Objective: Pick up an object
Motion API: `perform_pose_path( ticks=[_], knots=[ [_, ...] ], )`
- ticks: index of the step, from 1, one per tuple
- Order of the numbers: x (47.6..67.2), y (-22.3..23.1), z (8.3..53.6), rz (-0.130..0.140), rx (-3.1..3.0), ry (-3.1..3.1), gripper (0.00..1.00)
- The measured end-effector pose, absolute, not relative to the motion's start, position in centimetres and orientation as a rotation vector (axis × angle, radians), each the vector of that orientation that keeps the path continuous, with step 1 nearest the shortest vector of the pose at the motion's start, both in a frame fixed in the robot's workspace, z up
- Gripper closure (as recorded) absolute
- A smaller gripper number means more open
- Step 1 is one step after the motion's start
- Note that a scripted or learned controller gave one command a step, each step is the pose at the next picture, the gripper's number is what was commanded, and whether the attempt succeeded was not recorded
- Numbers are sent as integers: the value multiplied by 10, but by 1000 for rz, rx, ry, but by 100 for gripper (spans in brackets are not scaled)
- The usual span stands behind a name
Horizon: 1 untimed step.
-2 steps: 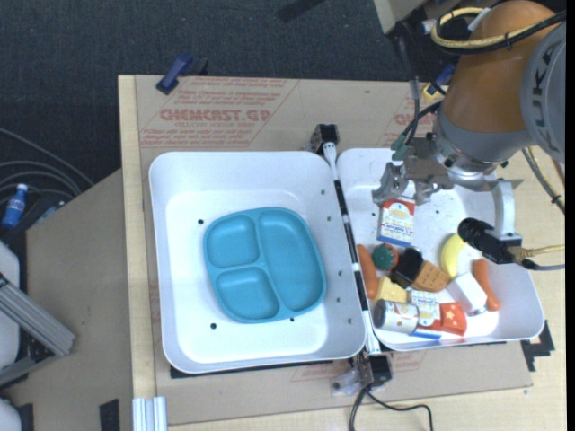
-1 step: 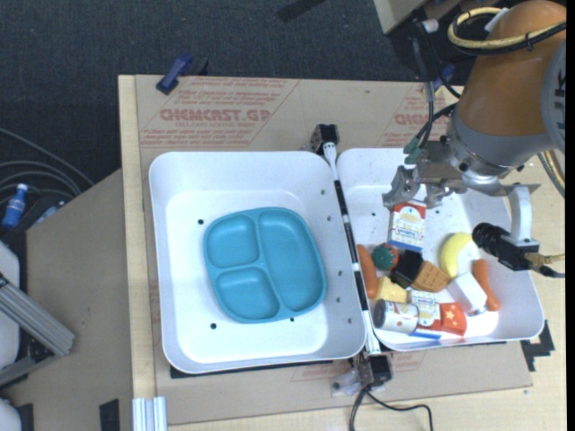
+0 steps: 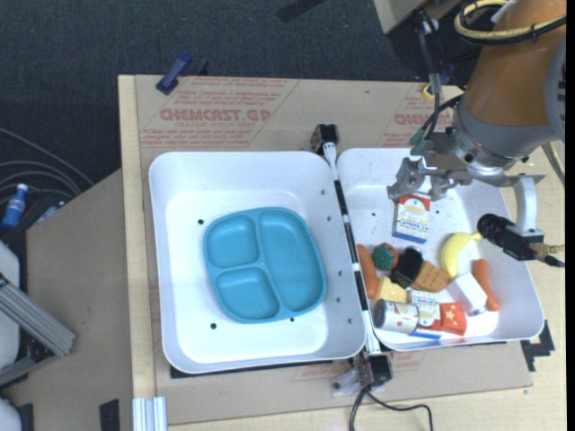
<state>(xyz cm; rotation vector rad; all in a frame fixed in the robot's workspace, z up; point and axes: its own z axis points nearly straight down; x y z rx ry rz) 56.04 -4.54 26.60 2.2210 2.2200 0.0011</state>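
The carton (image 3: 412, 219), a small white box with a red top and blue base, lies in the right bin (image 3: 377, 164) at about one o'clock from that bin's pile of toy food. The gripper (image 3: 420, 184) hangs right over its upper end, fingers spread apart, seemingly straddling the red top but not clamped on it. To do this well, I'd judge it should settle lower so the fingers bracket the carton's narrow sides squarely before closing, then lift straight up. At five o'clock from the carton sits a banana (image 3: 456, 249), near but apart; at six to seven o'clock a black piece (image 3: 409, 264), a waffle (image 3: 431, 277) and a carrot (image 3: 367, 270) crowd together. The carton itself has bare white floor at nine and twelve o'clock, so there is room on those sides. The divider (image 3: 342, 214) between bins runs at nine o'clock, well apart. The left bin (image 3: 171, 241) carries a blue tray (image 3: 264, 264) at its middle, with open floor all round.
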Motion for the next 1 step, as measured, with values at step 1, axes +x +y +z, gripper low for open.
perform_pose_path(
  ticks=[1],
  knots=[
    [501,-78,275,-3,2224,2223,100]
  ],
)
